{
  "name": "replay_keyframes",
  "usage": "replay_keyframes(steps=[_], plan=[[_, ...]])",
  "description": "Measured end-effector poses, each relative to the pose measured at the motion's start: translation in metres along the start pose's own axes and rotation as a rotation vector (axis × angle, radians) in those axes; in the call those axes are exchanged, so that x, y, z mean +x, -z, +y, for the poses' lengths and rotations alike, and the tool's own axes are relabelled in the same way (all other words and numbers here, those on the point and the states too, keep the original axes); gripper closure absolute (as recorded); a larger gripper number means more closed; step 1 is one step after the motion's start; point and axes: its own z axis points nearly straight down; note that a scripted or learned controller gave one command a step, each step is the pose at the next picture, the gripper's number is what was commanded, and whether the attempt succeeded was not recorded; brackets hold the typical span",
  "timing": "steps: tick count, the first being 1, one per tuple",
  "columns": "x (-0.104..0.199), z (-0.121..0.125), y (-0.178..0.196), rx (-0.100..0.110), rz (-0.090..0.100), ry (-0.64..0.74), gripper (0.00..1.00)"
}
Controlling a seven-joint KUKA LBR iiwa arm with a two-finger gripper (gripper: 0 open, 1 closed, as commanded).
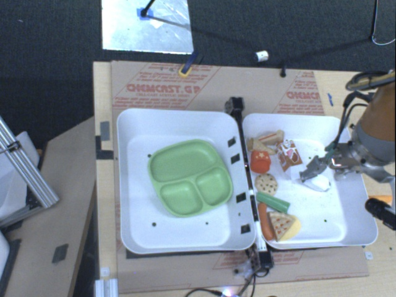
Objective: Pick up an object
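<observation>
The grey two-finger gripper [311,171] is being held low over the right-hand shallow white plastic bin [346,228], at about three o'clock of that bin's centre; whether it is spread or closed cannot be told, since it is seen only as a dark, blurred shape. A small white object [318,183] is lying just beside it on the bin floor, and nothing is seen to be gripped.

The candidate things are being kept crowded along the bin's nine o'clock wall, probably so that picks are made from one bin: a round red tomato-like toy [260,161], a red and white wrapped packet [288,154], a tan speckled biscuit [266,183], a green stick-shaped toy [273,201] and a yellow wedge-shaped slice [284,226]. A pale green three-compartment plastic tray [189,177] is being left in the left-hand white bin [136,135] (likely as a drop place).

The grey arm with its orange band [377,119] is being reached in from three o'clock, the wrist being angled down and towards nine o'clock.
</observation>
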Motion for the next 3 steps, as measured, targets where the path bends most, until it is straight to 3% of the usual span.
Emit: replay_keyframes(steps=[1, 3], plan=[[0.0, 0.003, 0.006, -0.013, -0.002, 0.003, 0.0], [-0.002, 0.009, -0.1, -0.009, -0.001, 0.001, 0.0]])
